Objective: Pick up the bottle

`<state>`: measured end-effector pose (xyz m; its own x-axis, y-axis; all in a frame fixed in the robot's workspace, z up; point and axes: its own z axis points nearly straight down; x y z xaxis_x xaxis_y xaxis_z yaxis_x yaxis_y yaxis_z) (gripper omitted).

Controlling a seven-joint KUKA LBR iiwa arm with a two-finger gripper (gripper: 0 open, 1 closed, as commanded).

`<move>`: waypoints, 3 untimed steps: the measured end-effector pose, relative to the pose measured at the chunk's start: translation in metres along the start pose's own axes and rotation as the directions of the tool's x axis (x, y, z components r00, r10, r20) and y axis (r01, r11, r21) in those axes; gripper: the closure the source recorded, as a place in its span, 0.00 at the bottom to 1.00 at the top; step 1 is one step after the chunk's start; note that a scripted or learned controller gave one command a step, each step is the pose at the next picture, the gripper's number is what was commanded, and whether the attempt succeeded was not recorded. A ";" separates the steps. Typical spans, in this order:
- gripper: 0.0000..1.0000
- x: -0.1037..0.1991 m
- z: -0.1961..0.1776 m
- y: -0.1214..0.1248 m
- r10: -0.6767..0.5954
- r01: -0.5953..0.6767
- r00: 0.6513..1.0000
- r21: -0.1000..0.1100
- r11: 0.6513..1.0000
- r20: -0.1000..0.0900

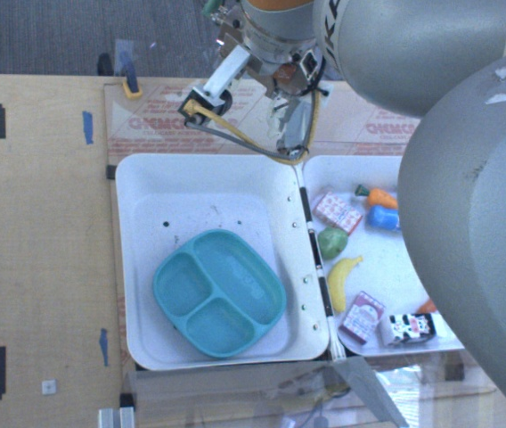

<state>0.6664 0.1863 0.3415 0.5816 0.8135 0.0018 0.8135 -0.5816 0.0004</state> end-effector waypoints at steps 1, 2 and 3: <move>0.00 -0.002 0.127 0.000 -0.085 0.085 0.996 0.003 0.996 0.003; 0.00 0.002 -0.002 -0.001 0.000 0.000 1.000 0.000 1.000 0.000; 0.00 0.004 0.136 -0.004 0.086 -0.086 0.996 0.003 0.996 0.003</move>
<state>0.6652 0.1918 0.2057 0.6490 0.7608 -0.0014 0.7608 -0.6490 -0.0029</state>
